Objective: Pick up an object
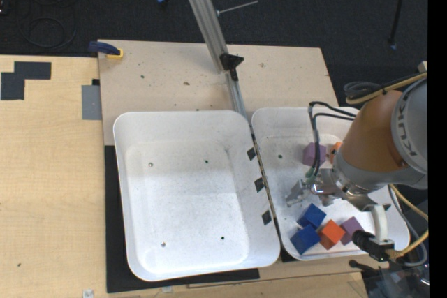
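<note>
Blue cubes (pixel 308 227), orange cube (pixel 330 234) and purple block (pixel 351 227) cluster at the right bin's (pixel 279 129) near edge, just below and slightly right of the gripper (pixel 302 193), whose fingers look spread with nothing between them, upper blue cube nearest.

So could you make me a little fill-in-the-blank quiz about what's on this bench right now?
1. All the coloured blocks lie in the ____ bin.
2. The orange block sits between a purple block and a ____ block.
3. The gripper hovers over the ____ bin, above the blue blocks.
4. The arm wears a band coloured ____.

Missing words: right; blue; right; orange
</note>
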